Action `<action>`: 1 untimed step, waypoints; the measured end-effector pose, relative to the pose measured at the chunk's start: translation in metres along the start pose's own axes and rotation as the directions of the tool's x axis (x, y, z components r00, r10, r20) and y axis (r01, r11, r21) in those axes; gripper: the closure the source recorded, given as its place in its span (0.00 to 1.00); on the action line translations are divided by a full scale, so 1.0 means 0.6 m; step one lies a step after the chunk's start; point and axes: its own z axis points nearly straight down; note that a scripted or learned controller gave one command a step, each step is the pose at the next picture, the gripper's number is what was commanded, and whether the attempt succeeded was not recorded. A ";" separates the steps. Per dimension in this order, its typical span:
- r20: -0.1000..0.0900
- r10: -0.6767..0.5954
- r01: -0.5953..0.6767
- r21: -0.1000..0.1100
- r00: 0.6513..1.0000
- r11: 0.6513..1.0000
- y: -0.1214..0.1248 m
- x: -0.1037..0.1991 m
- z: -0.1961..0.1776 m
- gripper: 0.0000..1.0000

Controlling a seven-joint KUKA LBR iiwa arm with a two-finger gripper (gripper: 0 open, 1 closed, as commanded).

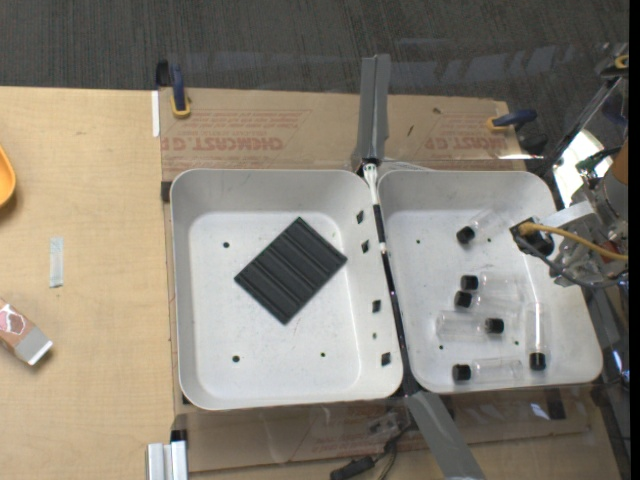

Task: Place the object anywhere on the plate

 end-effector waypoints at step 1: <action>-0.001 -0.063 0.063 -0.001 0.998 0.998 -0.152 0.095 -0.093 1.00</action>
